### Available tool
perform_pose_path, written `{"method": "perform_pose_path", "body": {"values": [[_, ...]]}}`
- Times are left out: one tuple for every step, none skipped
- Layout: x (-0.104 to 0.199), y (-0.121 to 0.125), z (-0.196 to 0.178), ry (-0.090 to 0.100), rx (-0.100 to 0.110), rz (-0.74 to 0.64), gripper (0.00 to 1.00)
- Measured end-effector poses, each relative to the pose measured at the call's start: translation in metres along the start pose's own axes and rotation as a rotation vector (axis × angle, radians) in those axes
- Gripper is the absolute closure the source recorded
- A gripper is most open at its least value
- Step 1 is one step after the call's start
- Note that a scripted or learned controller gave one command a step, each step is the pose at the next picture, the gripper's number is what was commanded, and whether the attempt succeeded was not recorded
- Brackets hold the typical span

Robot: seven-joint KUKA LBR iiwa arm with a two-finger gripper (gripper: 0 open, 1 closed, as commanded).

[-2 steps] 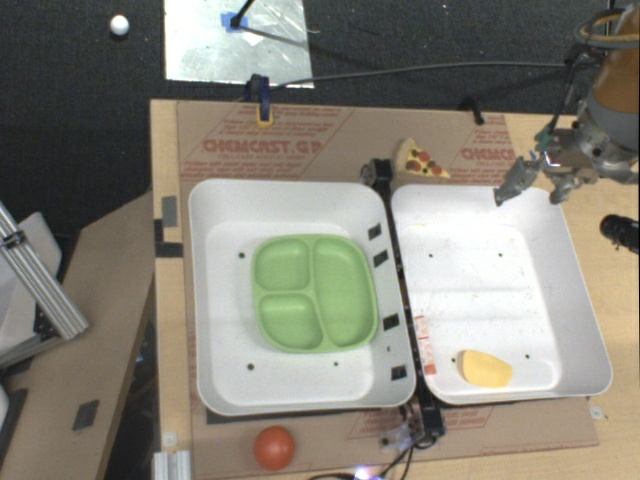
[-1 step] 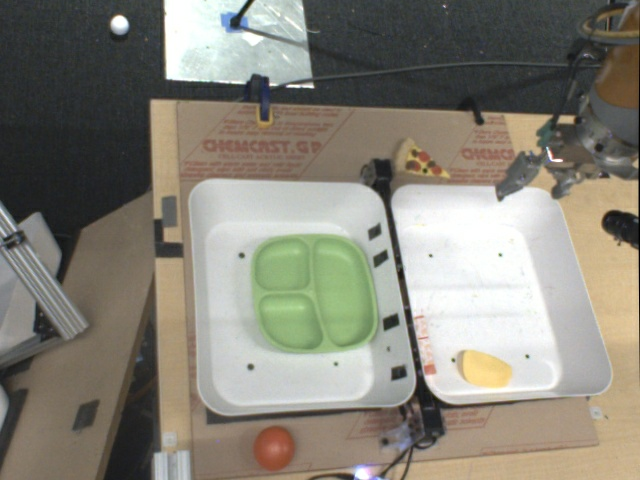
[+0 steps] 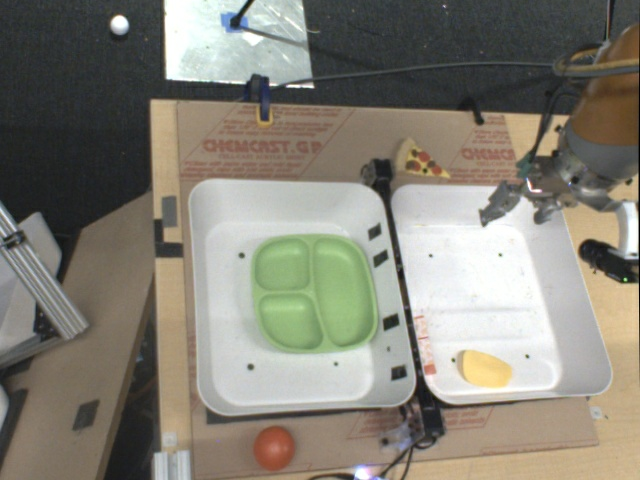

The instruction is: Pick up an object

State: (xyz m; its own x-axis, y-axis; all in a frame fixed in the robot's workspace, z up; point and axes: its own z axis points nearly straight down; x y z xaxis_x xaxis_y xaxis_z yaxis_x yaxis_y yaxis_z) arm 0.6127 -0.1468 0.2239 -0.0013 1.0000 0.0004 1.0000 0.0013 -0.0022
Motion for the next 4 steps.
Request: {"method": "perform_pose_path", "body": {"values": [[0.001, -0.003, 0.062, 0.000, 0.000, 0.000, 0.00], [0.000, 0.006, 0.109, 0.000, -0.001, -0.002, 0.00], [0.000, 0.008, 0.095, -0.001, -0.007, -0.001, 1.00], [-0.009, 0.004, 0.041, -0.002, -0.009, 0.002, 1.00]]}}
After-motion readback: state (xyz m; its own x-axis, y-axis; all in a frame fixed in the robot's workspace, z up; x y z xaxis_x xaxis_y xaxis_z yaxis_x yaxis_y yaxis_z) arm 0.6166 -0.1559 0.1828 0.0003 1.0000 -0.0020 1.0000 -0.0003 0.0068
